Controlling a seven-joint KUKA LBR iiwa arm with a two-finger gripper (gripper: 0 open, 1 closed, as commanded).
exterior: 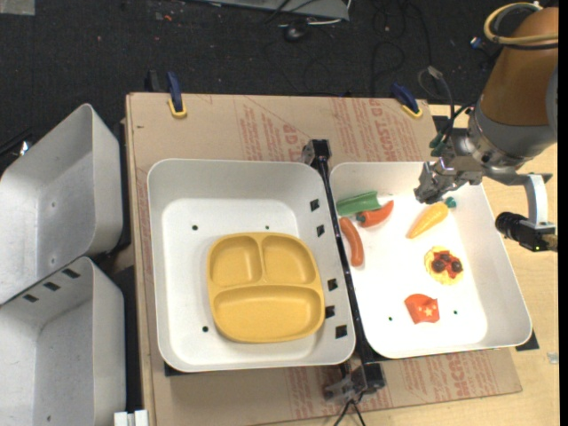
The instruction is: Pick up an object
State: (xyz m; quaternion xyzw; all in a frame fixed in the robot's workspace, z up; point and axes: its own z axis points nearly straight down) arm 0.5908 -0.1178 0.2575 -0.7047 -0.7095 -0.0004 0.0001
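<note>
We bring our pincer (437, 186) over the yellow carrot (427, 219); its state we cannot tell; next, lower.

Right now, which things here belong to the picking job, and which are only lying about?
For the job: gripper, low over the right bin; carrot just under it; pepper; sausage; pizza; red piece.

Lying about: yellow tray in the left bin; blue clamps; spare bins.
</note>
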